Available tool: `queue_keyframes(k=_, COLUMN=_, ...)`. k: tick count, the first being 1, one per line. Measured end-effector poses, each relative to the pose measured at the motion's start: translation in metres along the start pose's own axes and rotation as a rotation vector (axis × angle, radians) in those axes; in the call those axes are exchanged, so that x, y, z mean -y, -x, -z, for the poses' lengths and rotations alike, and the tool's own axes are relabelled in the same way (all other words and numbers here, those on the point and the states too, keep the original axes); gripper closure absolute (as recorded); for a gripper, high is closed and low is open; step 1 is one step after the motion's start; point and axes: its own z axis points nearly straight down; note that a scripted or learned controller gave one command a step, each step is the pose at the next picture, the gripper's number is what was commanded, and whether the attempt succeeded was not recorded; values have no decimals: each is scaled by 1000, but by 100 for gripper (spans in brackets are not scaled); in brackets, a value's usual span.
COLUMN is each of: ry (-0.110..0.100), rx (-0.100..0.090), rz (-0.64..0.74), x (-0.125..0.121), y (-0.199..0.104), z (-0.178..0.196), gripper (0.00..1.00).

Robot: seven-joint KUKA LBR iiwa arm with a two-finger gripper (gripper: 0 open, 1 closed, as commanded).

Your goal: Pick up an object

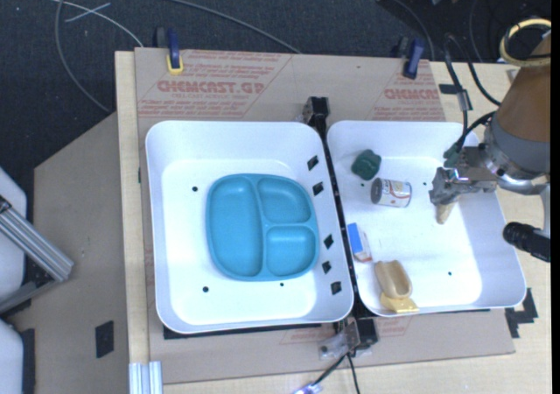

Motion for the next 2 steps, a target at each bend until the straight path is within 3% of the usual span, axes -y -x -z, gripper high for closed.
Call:
queue_keyframes(k=1, ry=-1, rx=0, rz=1, x=-2, y=0, z=45, gripper=100)
queue_keyframes(k=2, ry=-8, rx=-3, rz=5, x=-24, y=-48, z=27, gripper=100)
